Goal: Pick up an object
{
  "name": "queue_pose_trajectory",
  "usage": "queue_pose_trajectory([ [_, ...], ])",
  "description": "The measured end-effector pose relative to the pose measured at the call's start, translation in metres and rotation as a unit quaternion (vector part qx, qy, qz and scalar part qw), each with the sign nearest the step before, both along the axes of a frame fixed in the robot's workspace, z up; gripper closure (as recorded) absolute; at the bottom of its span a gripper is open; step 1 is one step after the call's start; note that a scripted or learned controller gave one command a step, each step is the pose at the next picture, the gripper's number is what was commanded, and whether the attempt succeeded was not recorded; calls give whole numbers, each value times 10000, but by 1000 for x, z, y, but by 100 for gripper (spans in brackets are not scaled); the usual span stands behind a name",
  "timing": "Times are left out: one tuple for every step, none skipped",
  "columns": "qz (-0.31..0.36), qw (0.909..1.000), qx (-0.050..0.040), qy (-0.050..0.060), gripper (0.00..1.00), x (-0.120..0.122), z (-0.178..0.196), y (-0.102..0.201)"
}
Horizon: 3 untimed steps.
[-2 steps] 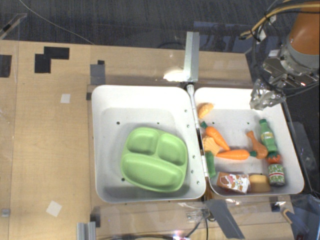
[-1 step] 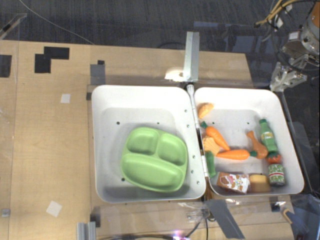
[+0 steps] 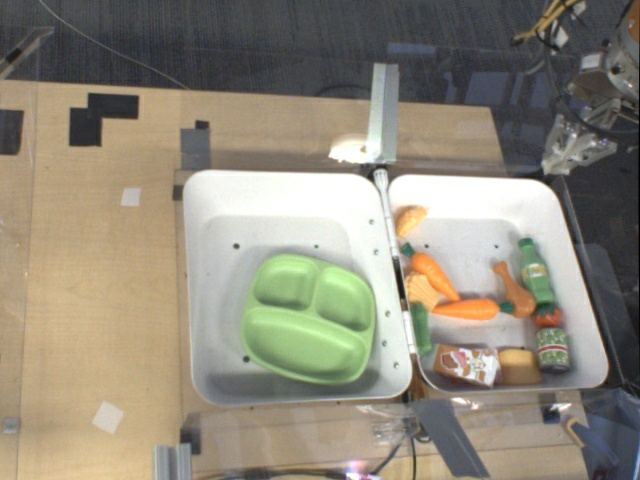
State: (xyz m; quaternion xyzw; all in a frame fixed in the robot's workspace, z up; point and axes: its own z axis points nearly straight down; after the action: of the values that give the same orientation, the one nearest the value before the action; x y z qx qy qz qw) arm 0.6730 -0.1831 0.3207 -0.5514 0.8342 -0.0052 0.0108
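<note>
My gripper [image 3: 577,154] hangs at the upper right, above the bench just beyond the right bin's far right corner, open with nothing between its fingers. The right bin [image 3: 470,200] holds toy food: two orange carrots [image 3: 435,274] [image 3: 466,310], a green bottle [image 3: 536,269], a brown drumstick [image 3: 511,285], a small bottle with a red cap [image 3: 551,344], a red and white carton [image 3: 468,365], a tan bun [image 3: 517,365], a bread piece [image 3: 410,218] and a green pod [image 3: 421,329] by the divider.
The left bin [image 3: 230,218] holds a green divided plate [image 3: 310,318]. A metal post [image 3: 382,108] stands behind the seam between the bins. Cables [image 3: 560,13] hang near the arm at the top right.
</note>
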Motion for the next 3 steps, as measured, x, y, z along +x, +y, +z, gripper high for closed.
queue_pose_trajectory([
  [-1, 10000, 9, -58, 100, 2, 14, 2],
  [436, 9990, -14, 80, 100, -49, -30, -22],
  [444, 9990, -11, 19, 100, -46, -15, -20],
])
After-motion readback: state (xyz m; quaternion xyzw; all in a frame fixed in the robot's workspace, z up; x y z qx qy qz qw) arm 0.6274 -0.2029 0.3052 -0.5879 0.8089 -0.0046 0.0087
